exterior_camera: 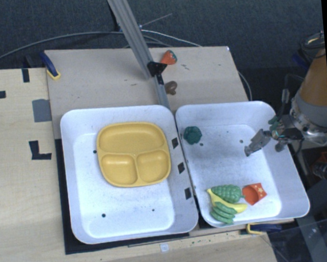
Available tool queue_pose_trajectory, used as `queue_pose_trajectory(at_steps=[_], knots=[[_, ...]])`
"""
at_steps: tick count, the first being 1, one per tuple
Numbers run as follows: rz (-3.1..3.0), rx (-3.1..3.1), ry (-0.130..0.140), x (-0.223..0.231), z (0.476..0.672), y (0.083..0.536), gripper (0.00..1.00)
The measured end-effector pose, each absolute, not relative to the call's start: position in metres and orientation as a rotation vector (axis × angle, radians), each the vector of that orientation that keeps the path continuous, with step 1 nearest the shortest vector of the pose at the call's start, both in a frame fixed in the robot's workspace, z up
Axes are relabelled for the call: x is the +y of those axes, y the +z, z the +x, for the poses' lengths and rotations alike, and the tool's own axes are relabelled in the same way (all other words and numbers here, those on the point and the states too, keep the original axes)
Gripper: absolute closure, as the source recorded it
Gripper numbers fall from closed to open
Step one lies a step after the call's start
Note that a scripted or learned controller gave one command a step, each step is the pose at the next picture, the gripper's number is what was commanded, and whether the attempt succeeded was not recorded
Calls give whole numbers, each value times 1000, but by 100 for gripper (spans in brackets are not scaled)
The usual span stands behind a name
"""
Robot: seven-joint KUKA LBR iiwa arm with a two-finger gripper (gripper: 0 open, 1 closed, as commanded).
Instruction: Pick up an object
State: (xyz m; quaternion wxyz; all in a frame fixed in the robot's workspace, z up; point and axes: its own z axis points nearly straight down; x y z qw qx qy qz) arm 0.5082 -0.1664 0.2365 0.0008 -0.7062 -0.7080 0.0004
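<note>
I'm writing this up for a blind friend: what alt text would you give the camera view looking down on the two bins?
A robot arm's gripper hangs over the right edge of the right white bin, holding nothing. That bin has a dark green ball near its top left and a pile of green, yellow and orange-red toys at its bottom. The left white bin holds a yellow divided plate.

Two white bins [76,182] [289,184]. One yellow divided plate [134,153]. One dark green lump [192,134]. One green-yellow toy cluster [226,201], pieces uncountable. One orange-red toy [253,193].
</note>
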Motion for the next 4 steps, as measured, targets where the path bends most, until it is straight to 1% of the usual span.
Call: queue_pose_trajectory(at_steps=[1, 2, 4], knots=[[-2218, -2222, 1, -167, 508, 237, 0], [-2216, -2217, 7, -168, 500, 175, 0], [-2220, -2223, 2, -170, 503, 89, 0]])
